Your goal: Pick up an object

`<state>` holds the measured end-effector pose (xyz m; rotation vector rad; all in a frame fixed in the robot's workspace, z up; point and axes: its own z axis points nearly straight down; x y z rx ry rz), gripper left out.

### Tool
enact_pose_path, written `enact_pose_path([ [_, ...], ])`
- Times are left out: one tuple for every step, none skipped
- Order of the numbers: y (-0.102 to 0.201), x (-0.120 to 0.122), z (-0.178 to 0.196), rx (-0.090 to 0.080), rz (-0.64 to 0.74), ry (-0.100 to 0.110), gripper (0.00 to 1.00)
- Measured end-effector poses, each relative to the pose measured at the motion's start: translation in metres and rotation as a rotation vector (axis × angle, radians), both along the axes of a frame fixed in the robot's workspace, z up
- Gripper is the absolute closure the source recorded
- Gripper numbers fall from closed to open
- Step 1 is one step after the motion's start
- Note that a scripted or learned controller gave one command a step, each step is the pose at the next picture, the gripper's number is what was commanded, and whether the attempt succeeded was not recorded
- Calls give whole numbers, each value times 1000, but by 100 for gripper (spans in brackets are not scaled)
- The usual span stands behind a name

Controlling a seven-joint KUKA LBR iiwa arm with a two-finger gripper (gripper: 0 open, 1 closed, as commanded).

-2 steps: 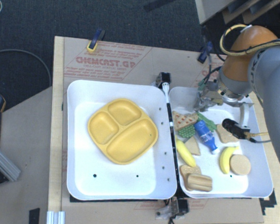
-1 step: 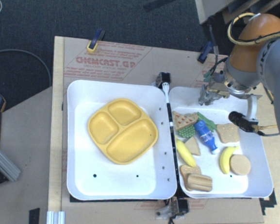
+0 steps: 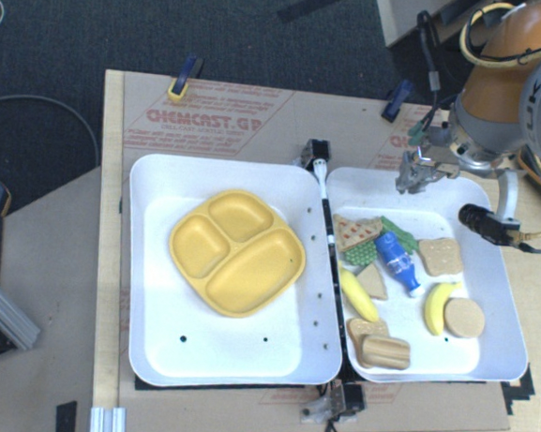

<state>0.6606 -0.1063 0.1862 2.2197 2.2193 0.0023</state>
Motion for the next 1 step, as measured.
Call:
enact_pose_path([
  [0,1,41,0,1,-2,100],
])
